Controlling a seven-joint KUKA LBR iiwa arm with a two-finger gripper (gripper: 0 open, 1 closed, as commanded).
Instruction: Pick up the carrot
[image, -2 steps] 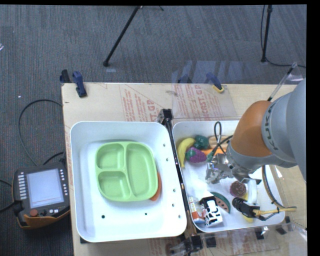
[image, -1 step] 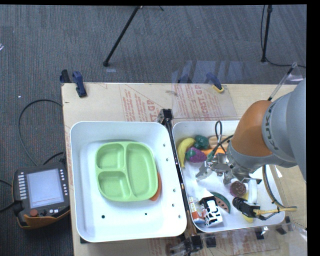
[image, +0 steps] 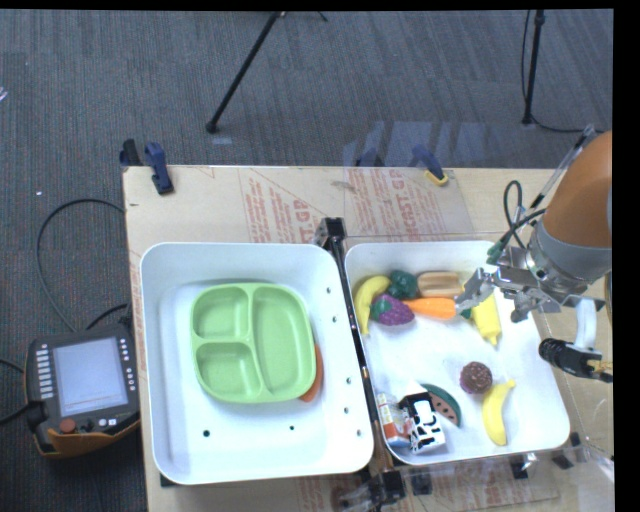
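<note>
The carrot (image: 431, 308) is orange and lies level in the upper part of the right bin (image: 540, 425), its thick end toward a bunch of purple grapes (image: 392, 312). My gripper (image: 497, 298) hangs just right of the carrot's pointed end, above a yellow piece (image: 487, 321). It looks open, one finger (image: 473, 290) close to the carrot's tip, and nothing is held. The grey arm with its orange band (image: 590, 195) comes in from the right.
Around the carrot lie a banana (image: 366, 296), a green vegetable (image: 404, 283) and a bun (image: 440, 282). Nearer the front are a brown ball (image: 476, 377), a second banana (image: 497, 412), a watermelon slice (image: 441, 401) and a black-and-white box (image: 426, 426). The left bin (image: 170, 290) holds a green divided plate (image: 252, 342).
</note>
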